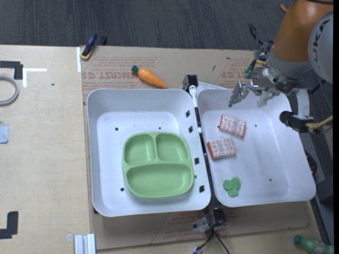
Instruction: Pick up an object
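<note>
Arm: the grey KUKA arm with its orange band reaches in from the right and hangs over the far right corner of the right bin.
Tool: the tool sits above the far edge of the right bin; its two fingers stand apart, released, with nothing between them.
Right bin: a shallow white bin holding three things.
Upper carton: a small red-and-white patterned carton lies tilted in the far half of the right bin, near the tool but apart from it.
Lower carton: a second patterned carton lies just beside the first, nearer the camera and close to the bin's left wall.
Green toy: a small green leaf-like toy lies near the front left corner of the right bin, well apart from the tool.
Left bin: a shallow white bin touching the right bin along a shared edge.
Plate: a light green three-compartment plate lies flat in the middle of the left bin.
Carrot: an orange toy carrot with a green tip lies on the cardboard sheet beyond the left bin.
Bench: a pale wooden bench carries both bins; a blue-and-yellow clip rests at its far edge.
</note>
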`<action>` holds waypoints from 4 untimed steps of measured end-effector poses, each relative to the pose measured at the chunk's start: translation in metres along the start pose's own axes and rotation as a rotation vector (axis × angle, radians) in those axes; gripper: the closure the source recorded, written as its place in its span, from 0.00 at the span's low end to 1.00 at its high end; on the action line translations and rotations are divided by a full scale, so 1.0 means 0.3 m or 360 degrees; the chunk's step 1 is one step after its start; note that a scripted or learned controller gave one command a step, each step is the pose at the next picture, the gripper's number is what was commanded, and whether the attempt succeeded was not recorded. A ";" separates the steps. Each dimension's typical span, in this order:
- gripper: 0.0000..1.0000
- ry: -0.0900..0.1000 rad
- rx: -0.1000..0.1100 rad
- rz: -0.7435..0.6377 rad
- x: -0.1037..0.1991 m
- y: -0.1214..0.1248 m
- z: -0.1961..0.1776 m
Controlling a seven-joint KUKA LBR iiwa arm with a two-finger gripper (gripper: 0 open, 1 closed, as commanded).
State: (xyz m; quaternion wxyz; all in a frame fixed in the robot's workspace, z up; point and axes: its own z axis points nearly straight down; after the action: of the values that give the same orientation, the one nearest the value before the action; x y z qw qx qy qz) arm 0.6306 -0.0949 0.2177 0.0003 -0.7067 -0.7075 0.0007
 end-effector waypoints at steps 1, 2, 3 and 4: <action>0.00 -0.0001 -0.0011 0.0295 0.002 -0.076 0.405; 1.00 -0.0006 -0.0015 0.0300 -0.005 -0.074 0.371; 0.00 -0.0007 -0.0015 0.0300 -0.005 -0.074 0.371; 1.00 -0.0007 -0.0015 0.0302 -0.007 -0.074 0.339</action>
State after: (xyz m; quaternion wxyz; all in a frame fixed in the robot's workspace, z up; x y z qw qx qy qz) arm 0.6084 -0.0970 0.1161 -0.0045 -0.7706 -0.6373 -0.0010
